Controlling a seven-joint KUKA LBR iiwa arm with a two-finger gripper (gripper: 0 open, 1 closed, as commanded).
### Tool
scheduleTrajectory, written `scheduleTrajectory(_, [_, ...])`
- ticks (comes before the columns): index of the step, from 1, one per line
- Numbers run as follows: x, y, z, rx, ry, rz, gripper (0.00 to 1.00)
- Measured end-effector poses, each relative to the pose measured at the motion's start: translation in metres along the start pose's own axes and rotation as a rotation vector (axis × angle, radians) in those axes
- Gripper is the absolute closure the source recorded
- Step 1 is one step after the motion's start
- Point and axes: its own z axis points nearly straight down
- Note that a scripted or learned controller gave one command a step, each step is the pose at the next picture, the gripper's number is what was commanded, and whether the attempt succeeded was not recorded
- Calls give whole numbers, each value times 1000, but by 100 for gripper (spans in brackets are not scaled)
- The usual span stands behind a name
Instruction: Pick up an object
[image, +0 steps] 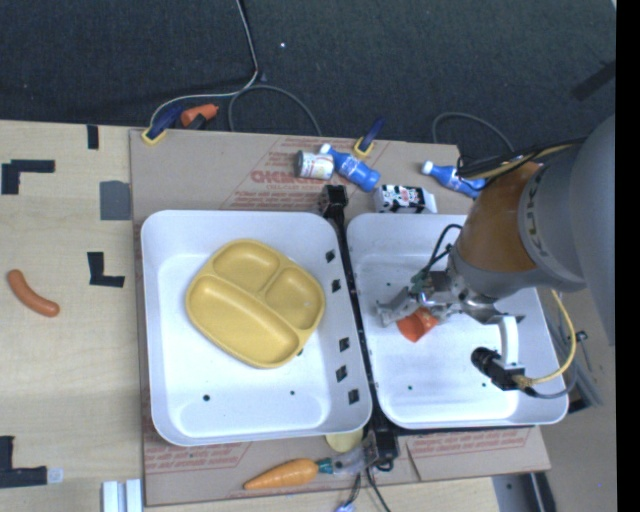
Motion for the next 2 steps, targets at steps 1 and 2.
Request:
scheduleTrajectory(1, [0, 2, -14, -3, -1, -1, 100])
scheduleTrajectory(2, [69, 15, -106, -4, 5, -9, 100])
